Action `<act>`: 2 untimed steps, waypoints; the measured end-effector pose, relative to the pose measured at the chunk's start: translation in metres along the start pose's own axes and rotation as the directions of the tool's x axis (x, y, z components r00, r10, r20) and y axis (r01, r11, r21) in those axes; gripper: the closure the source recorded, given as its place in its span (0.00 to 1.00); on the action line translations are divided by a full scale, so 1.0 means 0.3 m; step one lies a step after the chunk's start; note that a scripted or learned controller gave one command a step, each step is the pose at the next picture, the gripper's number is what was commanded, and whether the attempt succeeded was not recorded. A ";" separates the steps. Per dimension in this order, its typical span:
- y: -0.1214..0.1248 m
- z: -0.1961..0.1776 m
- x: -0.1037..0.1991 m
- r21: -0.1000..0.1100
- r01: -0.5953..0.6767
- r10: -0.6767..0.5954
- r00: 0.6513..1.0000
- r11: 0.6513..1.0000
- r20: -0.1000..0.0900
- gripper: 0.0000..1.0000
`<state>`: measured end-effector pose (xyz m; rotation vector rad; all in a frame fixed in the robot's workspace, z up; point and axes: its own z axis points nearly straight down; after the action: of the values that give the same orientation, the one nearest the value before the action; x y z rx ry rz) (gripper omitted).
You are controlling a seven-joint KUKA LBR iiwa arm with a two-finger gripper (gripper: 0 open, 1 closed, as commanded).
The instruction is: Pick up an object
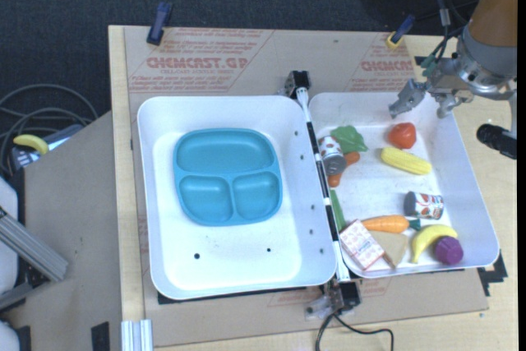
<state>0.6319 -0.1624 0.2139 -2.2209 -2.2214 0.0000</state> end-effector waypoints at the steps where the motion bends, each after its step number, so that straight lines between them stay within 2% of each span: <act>1: 0.000 0.433 -0.066 0.001 -0.001 0.001 1.000 1.000 0.000 0.00; 2: 0.004 0.395 -0.066 -0.003 -0.001 0.001 1.000 1.000 0.001 1.00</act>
<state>0.6330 -0.1821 0.0955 -2.2233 -2.2227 -0.0017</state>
